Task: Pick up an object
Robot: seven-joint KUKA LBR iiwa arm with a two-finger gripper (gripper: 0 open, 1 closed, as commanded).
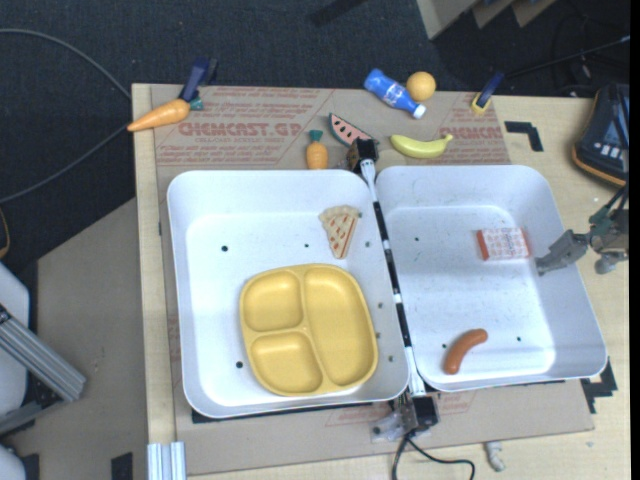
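1. Two shallow white plastic bins sit side by side on the bench: the left bin [200, 268] and the right bin [560, 268].
2. My gripper [575, 250] is at the right bin's right rim; whether my jaws are open or closed cannot be determined, and no object is seen between them.
3. Right bin contents: a small red-and-white packet [503, 243], near my gripper but apart from it, and an orange-brown toy sausage [464, 349] near the front wall.
4. Left bin contents: a yellow three-compartment plastic tray [307, 327] and a tan waffle-patterned wedge [340, 230] behind it.
5. Behind the bins lie a yellow toy banana [420, 145], a blue toy bottle [392, 93] and an orange toy carrot [160, 116].
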